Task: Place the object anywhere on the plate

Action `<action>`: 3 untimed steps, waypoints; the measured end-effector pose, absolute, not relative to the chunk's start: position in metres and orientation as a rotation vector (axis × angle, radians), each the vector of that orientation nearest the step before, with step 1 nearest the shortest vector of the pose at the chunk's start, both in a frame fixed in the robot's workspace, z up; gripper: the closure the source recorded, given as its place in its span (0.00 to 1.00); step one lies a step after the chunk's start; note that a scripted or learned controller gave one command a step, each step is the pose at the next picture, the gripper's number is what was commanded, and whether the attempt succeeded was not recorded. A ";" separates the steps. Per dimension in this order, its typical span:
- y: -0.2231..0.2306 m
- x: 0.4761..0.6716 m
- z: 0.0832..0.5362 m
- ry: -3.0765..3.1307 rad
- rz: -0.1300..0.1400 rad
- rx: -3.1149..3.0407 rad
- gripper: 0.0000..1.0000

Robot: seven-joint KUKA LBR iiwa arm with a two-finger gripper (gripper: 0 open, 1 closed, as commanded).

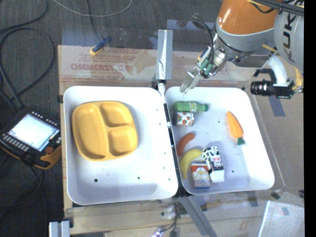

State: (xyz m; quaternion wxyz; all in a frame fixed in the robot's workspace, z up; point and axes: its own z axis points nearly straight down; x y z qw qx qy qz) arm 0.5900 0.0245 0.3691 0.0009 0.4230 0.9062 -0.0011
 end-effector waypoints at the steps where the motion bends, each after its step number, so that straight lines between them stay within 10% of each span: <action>1: 0.082 0.623 0.196 3.023 0.000 0.861 1.00; 2: 0.082 0.623 0.196 3.023 0.001 0.861 0.00; 3: 0.156 0.610 0.314 3.116 0.003 0.388 0.00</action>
